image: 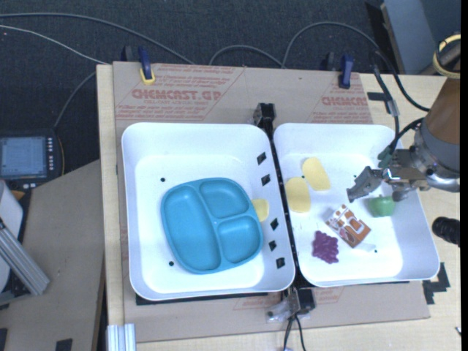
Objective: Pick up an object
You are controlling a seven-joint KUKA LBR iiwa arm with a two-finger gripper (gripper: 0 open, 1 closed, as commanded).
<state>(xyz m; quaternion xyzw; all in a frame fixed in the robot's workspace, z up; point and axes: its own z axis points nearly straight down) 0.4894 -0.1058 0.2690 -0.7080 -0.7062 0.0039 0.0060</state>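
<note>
Camera view: gripper (371,184) hangs over the right bin (365,273), fingers spread and grasping nothing, the green object (382,208) just beside and below it. Recommended: centre both fingers astride that object and descend squarely before clenching; packet (349,225) lies near.

Jaws (374,187) apparently spread above green object (382,207)

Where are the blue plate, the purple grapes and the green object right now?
blue plate (212,225): camera view, central divider ridge.
purple grapes (326,246): camera view, middle of the cluster.
green object (382,208): camera view, its visible top.
</note>
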